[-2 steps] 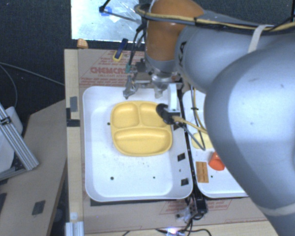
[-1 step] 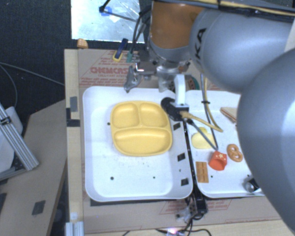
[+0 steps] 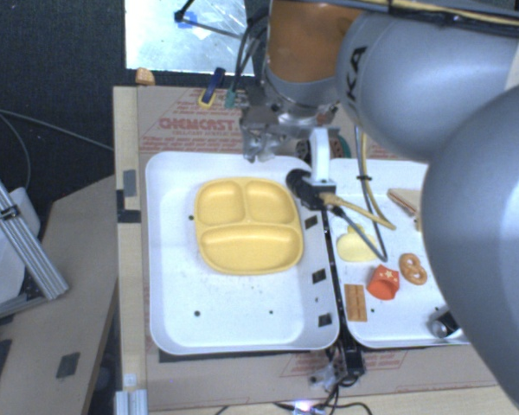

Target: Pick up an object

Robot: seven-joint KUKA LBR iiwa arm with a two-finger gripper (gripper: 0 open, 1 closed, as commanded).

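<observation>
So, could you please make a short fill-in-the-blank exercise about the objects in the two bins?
1. The yellow divided plate lies in the ____ bin.
2. The plate has ____ compartments.
3. The pretzel lies in the ____ bin.
4. The small object beside the pretzel is ____ in colour.

Missing words: left; three; right; red

- One fixed camera sat up above the bench [image 3: 78,258], looking down at a slant onto both white bins.
- The left bin [image 3: 169,232] landed pretty much mid-frame; the right bin [image 3: 398,318] ran toward the right edge.
- The arm [image 3: 432,85] came in from the right, close to the lens, so it looked huge and covered the right bin's far corner.
</observation>
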